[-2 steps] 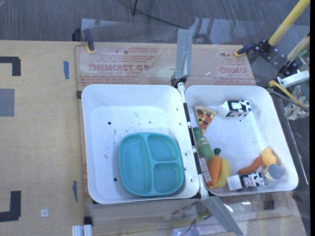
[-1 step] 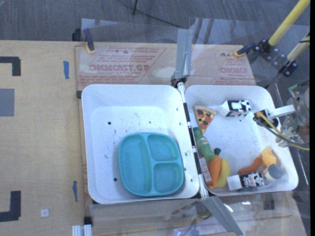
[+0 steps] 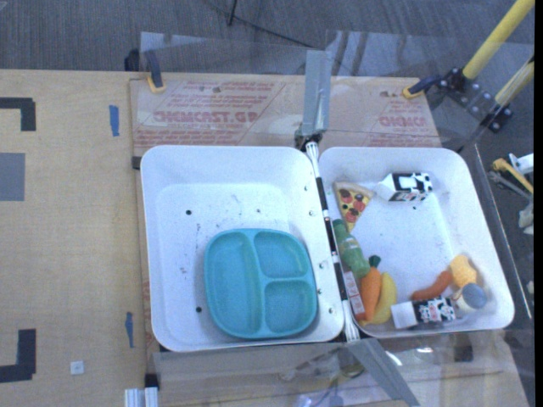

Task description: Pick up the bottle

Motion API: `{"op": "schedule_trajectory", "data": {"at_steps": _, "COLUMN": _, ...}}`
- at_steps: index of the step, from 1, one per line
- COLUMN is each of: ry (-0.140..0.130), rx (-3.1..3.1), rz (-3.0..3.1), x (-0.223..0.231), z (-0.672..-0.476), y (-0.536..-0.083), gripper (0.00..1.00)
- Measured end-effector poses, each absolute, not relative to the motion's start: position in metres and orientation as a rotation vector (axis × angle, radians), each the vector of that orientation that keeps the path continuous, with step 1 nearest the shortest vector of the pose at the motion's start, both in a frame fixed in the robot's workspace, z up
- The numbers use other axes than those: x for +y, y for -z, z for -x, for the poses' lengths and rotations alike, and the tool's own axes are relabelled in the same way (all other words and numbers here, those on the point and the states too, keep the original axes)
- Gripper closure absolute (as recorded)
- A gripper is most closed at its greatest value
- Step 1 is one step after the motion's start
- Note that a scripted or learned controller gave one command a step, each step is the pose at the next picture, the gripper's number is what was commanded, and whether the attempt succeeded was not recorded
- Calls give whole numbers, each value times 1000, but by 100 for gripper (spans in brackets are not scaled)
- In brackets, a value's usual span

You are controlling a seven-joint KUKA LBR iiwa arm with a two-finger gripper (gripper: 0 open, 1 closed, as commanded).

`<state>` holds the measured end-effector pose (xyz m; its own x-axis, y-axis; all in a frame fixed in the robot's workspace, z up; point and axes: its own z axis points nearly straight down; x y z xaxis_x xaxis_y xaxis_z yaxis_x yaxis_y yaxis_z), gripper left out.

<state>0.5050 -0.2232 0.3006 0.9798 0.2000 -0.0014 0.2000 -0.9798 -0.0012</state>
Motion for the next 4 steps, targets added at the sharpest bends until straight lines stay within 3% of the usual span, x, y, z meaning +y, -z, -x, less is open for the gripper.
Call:
{"op": "schedule_trajectory", "data": {"at_steps": 1, "ry": -5, "rx": -338, "rz": 3120, "x": -223, "z": -490, "y": -169, "gripper": 100}}
{"op": "schedule_trajectory", "data": {"at_steps": 2, "ry": -1, "rx": -552, "rz": 3092, "x": -223, "z": -530, "y": -219, "gripper": 100}}
{"op": "schedule_trajectory", "data": {"at_steps": 3, "ry": -2, "rx": -625, "rz": 3078, "x": -202, "z": -517, "y": -435, "gripper": 100}}
{"op": "schedule_trajectory", "data": {"at_steps": 4, "ry": -4, "rx": -558, "rz": 3090, "x": -207, "z": -505, "y": -302, "gripper": 100}}
